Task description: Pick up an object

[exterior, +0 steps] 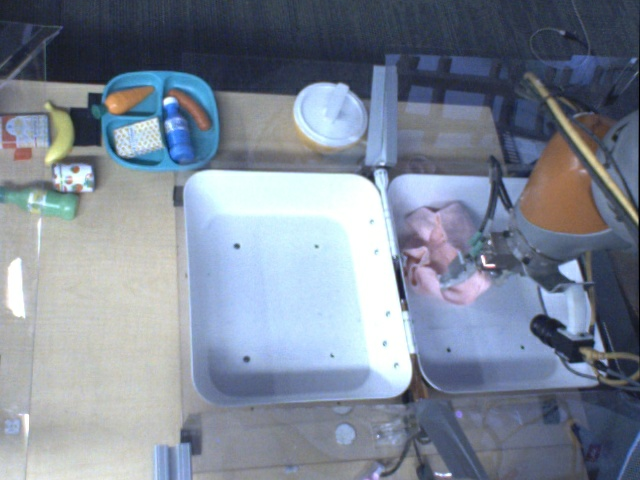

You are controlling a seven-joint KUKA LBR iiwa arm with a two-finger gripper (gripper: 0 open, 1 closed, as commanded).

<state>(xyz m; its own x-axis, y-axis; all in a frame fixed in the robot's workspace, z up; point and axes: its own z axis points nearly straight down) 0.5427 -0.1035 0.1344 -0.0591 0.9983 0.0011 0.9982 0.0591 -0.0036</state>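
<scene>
Your target, the crumpled pink cloth [437,244], sits in the right-hand bin [500,353], bunched up in its upper left part, close against the wall it shares with the left-hand bin [290,288]. The pincer [470,268] is right down on the lower right edge of that cloth, touching or pressing into the folds. You can make out a greenish-grey tip and a small red glint there, but the tips are tangled in with the fabric, so I cannot tell how wide the pincer stands or whether it has any cloth caught. The lower right lobe of the cloth is partly hidden under it.

Follow the arm [565,193] back to the right: the orange band bulks large over the bin's right wall and covers that corner, and the grey body above it is cut off by the frame edge. A black cable [560,338] loops below the wrist over the bin's lower right part.

Now outward. Above the left-hand bin, on the wooden surface [90,318], you have a white lidded tub with a yellow rim [330,116]. Further left there is a blue divided tray [160,120] carrying a carrot, a sausage-like piece, a blue bottle and a speckled square. At the far left lie a banana [60,131], a small carton [24,133] cut by the frame edge, a little can [74,177] on its side and a green bottle [40,201] lying flat.
</scene>
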